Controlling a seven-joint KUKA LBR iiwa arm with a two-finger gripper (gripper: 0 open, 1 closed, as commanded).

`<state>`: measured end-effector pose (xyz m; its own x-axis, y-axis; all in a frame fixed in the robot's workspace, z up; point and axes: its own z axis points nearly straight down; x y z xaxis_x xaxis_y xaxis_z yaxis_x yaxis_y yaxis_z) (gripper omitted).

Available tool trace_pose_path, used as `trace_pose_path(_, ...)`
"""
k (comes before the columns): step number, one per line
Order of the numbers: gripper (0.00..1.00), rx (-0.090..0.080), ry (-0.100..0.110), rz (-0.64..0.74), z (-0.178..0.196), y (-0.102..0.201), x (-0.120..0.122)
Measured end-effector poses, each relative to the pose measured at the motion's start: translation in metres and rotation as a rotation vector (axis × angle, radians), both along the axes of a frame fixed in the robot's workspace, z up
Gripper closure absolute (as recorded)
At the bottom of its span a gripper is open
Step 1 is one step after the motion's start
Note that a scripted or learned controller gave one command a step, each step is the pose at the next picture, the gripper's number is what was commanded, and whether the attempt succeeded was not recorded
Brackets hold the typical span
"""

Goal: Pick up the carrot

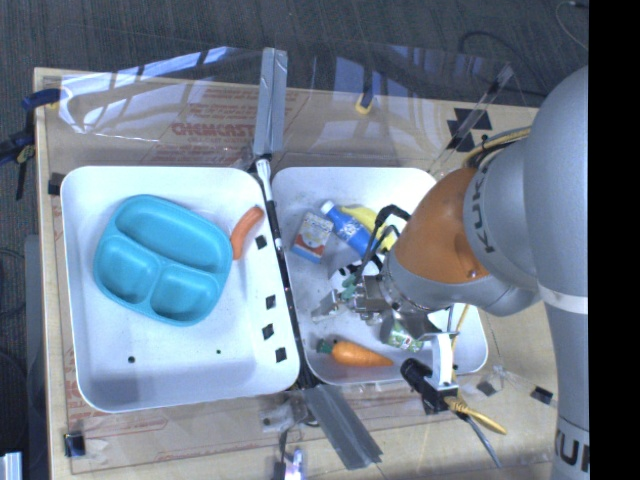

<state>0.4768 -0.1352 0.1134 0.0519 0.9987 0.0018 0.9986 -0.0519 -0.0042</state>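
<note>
Looming over the right side of the camera view, the grey arm with its orange band [450, 233] reaches down into the right white bin [300, 268], and its bulk hides much of that bin's middle and right half. Below the wrist, the gripper [385, 313] sits low among metal parts and cables; whether it is spread or pressed together cannot be told, since the wrist covers it.

Just beneath it, near the front wall of the same bin, lies the orange carrot with a green stub end [358, 355], flat on the floor and pointing left to right. Nothing is seen pinching it.

Toward the back of that bin sit a small white carton with red print [313, 233], a blue-and-white packet [347, 225] and a yellow item [365, 216] partly tucked under the arm.

Across the divider, the left white bin [150, 383] bears a turquoise plastic tray with three compartments [160, 258], and an orange sausage-shaped piece [244, 231] rests just beside the tray's right edge.
</note>
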Motion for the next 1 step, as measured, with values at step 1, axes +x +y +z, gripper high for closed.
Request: trace_pose_path(1,0.0,-0.002,-0.004,-0.005,0.1075,0.0033,0.0007)
